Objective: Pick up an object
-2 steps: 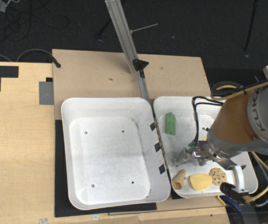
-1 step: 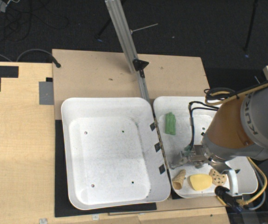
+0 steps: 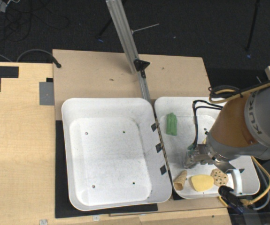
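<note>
My gripper [image 3: 191, 160] is down inside the right bin [image 3: 184, 108], near its middle, under the orange wrist band. A green block [image 3: 172, 124] lies in the bin's far left part, well apart from the gripper. Along the near edge lie a tan cone-shaped piece [image 3: 180, 178], a yellow rounded object [image 3: 202, 183] and a spotted cookie-like piece [image 3: 219, 176], all just in front of the gripper. Nothing shows between the gripper's tips.
The left bin [image 3: 107, 150] is beside the right one, with black clips [image 3: 157, 146] along the shared rim. A metal rail [image 3: 125, 36] slants up from the bins' far edge. Black cables [image 3: 219, 97] loop over the right bin's far right corner.
</note>
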Robot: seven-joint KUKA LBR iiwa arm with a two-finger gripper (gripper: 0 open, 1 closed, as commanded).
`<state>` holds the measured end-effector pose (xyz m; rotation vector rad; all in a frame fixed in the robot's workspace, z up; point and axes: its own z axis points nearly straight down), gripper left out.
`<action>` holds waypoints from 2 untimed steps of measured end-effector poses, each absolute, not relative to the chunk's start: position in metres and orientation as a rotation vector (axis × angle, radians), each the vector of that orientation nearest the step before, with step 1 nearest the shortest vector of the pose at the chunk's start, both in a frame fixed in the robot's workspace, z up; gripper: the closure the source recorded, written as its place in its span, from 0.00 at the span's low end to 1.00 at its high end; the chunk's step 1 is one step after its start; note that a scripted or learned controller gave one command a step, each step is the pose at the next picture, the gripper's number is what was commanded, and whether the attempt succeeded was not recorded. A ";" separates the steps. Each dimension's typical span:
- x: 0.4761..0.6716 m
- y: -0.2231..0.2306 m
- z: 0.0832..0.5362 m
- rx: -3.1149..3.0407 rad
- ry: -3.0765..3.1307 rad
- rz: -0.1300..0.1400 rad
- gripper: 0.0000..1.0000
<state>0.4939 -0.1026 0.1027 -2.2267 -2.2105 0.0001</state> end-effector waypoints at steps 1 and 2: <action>0.491 -0.108 0.146 -2.229 -2.214 -0.001 1.00; 0.495 -0.107 0.208 -2.222 -2.224 -0.004 1.00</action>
